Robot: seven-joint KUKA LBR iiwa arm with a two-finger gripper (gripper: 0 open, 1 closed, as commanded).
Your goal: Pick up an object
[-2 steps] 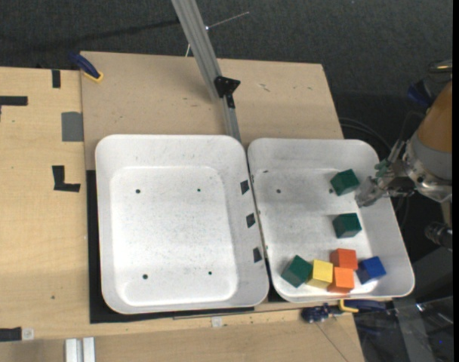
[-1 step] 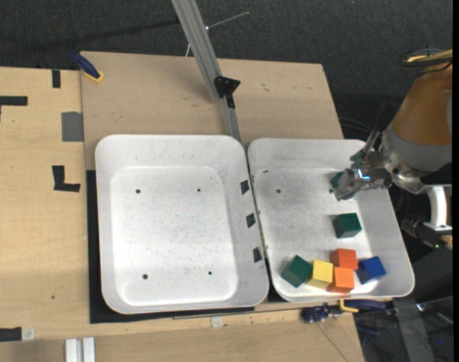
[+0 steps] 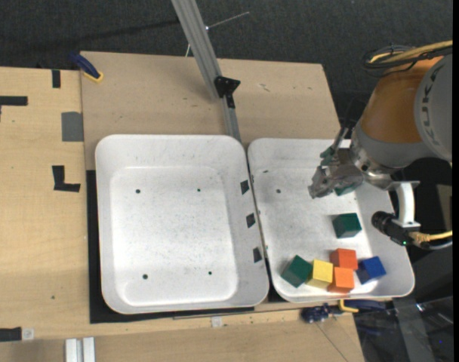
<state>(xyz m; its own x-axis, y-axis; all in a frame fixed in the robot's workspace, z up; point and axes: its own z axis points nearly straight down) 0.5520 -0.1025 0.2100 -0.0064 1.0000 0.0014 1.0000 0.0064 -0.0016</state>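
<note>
1. Camera view: the arm [image 3: 411,111], grey with an orange band, reaches in from the right over the right bin [image 3: 290,164].
2. The gripper [image 3: 325,185] hangs above the upper middle of that bin; whether it is open or closed cannot be told from this slanted angle, and nothing can be made out in its grasp.
3. A small teal shape shows just beside the gripper's right side; what it is cannot be told.
4. A dark green block [image 3: 346,225] lies alone on the bin floor, below the gripper and apart from it.
5. Near the bin's lower edge sits a cluster: a green block [image 3: 296,271], a yellow block [image 3: 321,271] touching it, two orange blocks [image 3: 343,268] just beside the yellow, and a blue block [image 3: 371,268] at the right end.
6. The left bin [image 3: 109,202] sits alongside, touching the right bin's rim.
7. A grey metal pole [image 3: 203,40] slants across the bench [image 3: 275,96] behind the bins.
</note>
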